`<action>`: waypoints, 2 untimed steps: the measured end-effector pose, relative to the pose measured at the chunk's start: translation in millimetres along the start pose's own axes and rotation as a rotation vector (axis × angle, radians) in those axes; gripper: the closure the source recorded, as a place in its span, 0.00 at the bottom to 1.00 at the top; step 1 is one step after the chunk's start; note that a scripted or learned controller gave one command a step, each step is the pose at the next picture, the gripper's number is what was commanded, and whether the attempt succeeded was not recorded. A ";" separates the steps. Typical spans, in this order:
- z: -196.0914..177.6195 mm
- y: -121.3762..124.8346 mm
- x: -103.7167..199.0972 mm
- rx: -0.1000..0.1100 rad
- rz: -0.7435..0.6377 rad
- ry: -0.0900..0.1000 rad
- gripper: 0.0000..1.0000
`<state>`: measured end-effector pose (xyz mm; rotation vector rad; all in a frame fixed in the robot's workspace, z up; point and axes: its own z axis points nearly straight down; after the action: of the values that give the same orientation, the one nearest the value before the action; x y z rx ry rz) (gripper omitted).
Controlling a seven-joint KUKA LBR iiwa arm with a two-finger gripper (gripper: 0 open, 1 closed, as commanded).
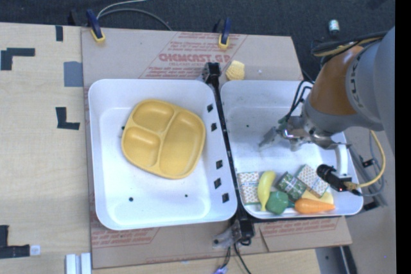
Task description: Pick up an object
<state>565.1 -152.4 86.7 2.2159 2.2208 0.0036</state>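
My gripper (280, 137) hangs over the bare middle of the right bin (257, 106), open, with nothing between its fingers. Below it, along the bin's near edge, lies a cluster of small objects: a patterned box (248, 187), a yellow banana-shaped piece (265, 185), a green piece (277, 203), an orange carrot-like piece (313, 206), and two more patterned boxes (293, 185) (312, 177). The gripper stands apart from all of them. The grey arm with its orange band (331, 83) comes in from the right.
The left bin (106, 157) holds a yellow divided plate (164, 138). A small yellow object (236, 70) sits on the cardboard just behind the bins. Two clamps (95, 27) (223, 35) pin the cardboard's far edge. Black clips line the divider between the bins.
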 end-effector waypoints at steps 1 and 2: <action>0.3 -18.5 58.7 0.001 0.000 0.001 0.00; -14.8 12.0 -18.7 0.005 0.002 0.000 0.00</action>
<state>577.0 -171.1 101.6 2.2210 2.2207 -0.0025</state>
